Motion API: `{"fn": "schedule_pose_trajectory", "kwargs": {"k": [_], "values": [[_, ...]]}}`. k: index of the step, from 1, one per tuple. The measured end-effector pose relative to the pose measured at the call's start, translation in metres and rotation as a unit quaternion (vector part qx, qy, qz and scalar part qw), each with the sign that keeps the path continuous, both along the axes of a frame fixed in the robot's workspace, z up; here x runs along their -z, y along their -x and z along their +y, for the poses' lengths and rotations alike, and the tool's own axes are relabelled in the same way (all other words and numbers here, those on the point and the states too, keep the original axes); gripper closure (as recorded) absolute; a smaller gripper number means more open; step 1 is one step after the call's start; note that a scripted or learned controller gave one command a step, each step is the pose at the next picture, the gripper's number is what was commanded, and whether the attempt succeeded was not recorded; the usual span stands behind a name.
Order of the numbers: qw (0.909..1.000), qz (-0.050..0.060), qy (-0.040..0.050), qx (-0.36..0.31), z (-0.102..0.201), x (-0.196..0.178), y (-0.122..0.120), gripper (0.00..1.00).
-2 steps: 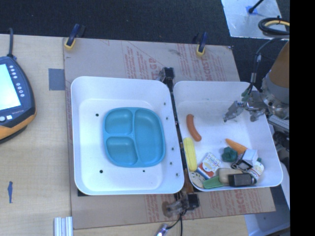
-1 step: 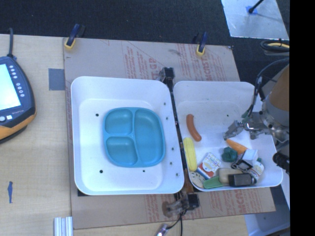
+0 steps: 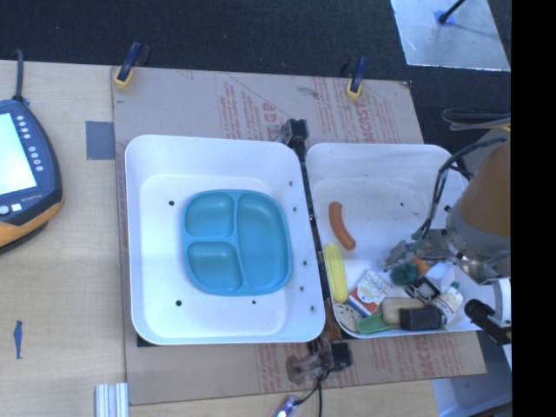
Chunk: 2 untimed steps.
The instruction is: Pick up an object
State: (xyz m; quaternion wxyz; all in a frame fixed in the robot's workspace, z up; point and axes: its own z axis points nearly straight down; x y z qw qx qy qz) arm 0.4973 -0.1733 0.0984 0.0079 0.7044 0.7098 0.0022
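My gripper [image 3: 415, 259] reaches down into the front right part of the right bin [image 3: 373, 168], under the grey arm with its orange band [image 3: 488, 194]. It hovers at or on a pile of small things: a dark green piece [image 3: 404, 274], a white packet with red print [image 3: 373, 287], a tan block [image 3: 396, 307], a black block [image 3: 420, 318], a small white bottle [image 3: 448, 301] and a green pod [image 3: 372, 323]. An orange-red sausage [image 3: 341, 225] and a yellow corn cob [image 3: 334, 271] lie apart to the left of the pile.
The left bin [image 3: 148, 233] holds a blue divided plate [image 3: 236, 241]. A teach pendant [image 3: 22, 168] lies on the bench at far left. Clamps [image 3: 354, 78] hold the cardboard sheet at the back, and cables [image 3: 452, 176] hang beside the arm.
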Motion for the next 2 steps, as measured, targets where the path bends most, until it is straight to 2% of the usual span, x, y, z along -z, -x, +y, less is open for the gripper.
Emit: {"fn": "schedule_pose_trajectory", "kwargs": {"k": [1,2], "values": [[1.0,0.001,-0.0011,-0.003,0.001,-0.01,0.0,1.0],[1.0,0.008,-0.0043,0.001,0.089,-0.131,0.009,1.0]]}}
